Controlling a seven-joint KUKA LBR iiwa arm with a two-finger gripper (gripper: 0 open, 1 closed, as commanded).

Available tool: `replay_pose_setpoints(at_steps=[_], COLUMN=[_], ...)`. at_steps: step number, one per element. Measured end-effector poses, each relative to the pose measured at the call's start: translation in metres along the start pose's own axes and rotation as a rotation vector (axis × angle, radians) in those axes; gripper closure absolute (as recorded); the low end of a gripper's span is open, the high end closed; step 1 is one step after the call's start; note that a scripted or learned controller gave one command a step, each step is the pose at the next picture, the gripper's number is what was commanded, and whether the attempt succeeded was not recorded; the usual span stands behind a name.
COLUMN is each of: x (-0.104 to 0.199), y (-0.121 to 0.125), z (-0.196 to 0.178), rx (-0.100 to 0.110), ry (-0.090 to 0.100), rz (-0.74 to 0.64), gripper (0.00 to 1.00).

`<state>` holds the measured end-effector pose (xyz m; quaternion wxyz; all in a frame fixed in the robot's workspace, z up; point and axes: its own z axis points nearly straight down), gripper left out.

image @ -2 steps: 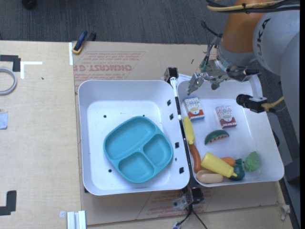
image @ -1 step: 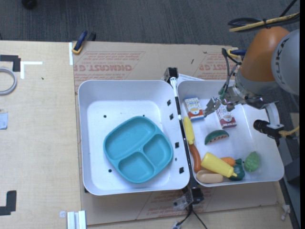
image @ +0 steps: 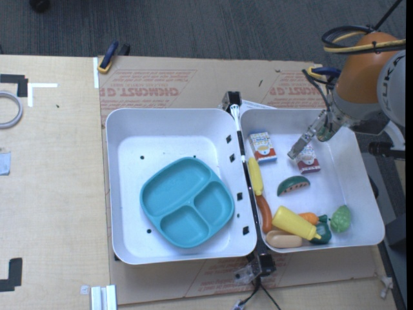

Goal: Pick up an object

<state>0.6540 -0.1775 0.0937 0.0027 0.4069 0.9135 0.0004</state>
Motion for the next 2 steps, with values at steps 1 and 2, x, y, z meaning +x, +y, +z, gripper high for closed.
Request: replay_pose_setpoints(at_steps=[1, 2], x=[-0.001, 0.077], y=[0.0, 0.043], z=[-0.011, -0.13], rx=[-0.003, 0.0], ry=[-0.005, 0.001], rz=[0.006, -0.161], gripper=[1.0, 1.0])
